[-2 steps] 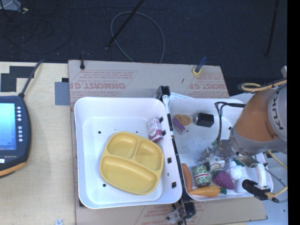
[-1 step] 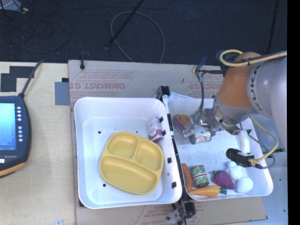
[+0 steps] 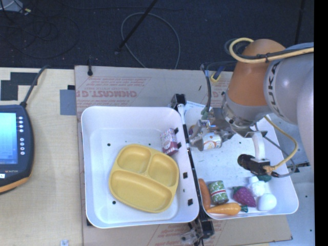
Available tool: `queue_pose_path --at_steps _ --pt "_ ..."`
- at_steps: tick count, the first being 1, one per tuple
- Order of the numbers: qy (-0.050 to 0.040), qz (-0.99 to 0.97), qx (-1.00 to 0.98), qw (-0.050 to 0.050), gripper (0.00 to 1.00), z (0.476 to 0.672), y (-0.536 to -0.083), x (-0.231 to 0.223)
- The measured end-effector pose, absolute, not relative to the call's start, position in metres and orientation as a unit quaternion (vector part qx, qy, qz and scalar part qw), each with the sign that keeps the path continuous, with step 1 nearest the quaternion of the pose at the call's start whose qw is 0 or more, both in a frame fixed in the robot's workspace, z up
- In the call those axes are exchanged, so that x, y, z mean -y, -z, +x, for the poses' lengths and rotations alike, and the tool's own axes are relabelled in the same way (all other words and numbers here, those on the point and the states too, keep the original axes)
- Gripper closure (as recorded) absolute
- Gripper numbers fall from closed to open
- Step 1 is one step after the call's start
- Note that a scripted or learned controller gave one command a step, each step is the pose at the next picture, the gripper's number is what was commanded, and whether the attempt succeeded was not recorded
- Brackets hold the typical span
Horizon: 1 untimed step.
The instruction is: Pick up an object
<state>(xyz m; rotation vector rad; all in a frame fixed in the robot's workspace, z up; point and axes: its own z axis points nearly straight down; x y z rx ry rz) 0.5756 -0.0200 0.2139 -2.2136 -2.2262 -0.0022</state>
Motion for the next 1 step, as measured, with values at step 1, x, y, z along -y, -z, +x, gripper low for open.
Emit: queue_pose_path --at_steps 1 --pt "-0.0029 -0.707 0.707 0.003 1.00 0.5824 -0.1980 0.0020"
